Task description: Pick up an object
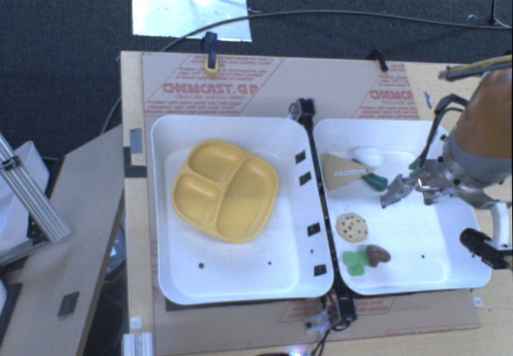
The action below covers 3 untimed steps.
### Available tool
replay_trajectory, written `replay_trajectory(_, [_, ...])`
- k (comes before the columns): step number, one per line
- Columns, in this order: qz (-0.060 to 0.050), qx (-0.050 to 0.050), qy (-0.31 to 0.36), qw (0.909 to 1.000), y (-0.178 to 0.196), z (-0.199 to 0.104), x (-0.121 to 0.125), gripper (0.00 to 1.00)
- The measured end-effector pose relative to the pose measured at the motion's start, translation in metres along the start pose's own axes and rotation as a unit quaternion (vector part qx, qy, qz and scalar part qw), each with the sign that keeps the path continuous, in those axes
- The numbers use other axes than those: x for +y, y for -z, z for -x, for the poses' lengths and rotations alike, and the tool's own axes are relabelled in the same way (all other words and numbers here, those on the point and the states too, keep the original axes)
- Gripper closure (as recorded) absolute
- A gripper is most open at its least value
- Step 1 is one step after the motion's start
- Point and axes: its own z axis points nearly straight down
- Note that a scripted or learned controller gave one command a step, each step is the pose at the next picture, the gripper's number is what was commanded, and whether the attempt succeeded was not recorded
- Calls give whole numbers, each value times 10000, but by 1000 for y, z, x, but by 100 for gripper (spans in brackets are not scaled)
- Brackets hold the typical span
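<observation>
The arm enters from the right and leans over the right-hand bin, its orange band high above the wrist. The fingers hang low over the bin's middle, pointed toward the divider between the 2 bins. Whether they are spread or pressed together I cannot tell; they read as one grey tip, and nothing is visibly between them.

The loose objects all lie on the divider side of the fingers, which is likely why the arm reaches so far across. Closest is a small green piece, just beside the tip. Beyond it lies a tan wedge, with a white rounded object touching its far corner. Below the fingers, toward the near rim, lies a cookie, and further that way a green leafy piece touches a brown lump.

The left bin, well apart from the fingers, carries only a yellow divided plate.

My judgement: the pick is not yet made, and the green piece is the likeliest target. Its nearness to the wedge could spoil a clean grasp.
</observation>
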Motion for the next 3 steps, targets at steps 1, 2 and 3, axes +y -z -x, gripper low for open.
replay_trajectory(1, [48,-9,13,10000,5,0,2,0])
replay_trajectory(2, [26,-3,6,10000,-59,-2,7,0])
replay_trajectory(3, [56,1,-2,10000,-103,-2,9,0])
